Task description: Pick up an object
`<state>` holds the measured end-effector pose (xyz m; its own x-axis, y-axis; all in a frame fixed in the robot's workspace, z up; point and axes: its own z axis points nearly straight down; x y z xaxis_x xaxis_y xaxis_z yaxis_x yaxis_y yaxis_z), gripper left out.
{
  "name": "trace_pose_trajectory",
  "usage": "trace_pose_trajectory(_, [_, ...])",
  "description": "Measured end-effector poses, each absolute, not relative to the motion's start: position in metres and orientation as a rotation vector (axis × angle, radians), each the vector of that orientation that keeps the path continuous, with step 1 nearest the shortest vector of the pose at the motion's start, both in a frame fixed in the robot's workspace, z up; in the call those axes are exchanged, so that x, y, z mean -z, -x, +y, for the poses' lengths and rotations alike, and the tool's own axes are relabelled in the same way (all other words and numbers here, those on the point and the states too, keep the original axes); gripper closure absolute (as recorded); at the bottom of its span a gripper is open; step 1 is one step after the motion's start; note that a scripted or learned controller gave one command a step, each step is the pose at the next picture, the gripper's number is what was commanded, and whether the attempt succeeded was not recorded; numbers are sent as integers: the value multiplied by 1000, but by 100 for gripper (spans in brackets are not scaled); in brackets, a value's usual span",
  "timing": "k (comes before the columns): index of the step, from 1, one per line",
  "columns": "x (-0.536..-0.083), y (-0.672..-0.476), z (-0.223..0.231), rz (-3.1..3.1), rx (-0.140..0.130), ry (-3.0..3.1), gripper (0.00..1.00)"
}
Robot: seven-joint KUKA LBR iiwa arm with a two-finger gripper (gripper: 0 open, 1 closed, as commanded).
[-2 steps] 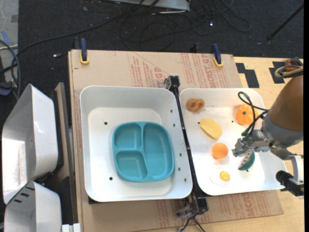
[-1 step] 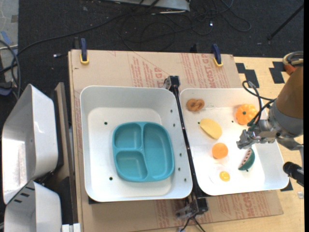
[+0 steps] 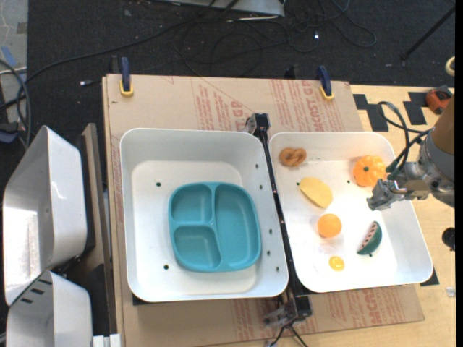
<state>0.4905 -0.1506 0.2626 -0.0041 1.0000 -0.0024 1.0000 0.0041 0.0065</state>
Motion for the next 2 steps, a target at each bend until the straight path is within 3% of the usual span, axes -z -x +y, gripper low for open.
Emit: trace_pose_trajectory(2, [-251,-498,-58,2231,-1,-2213,100])
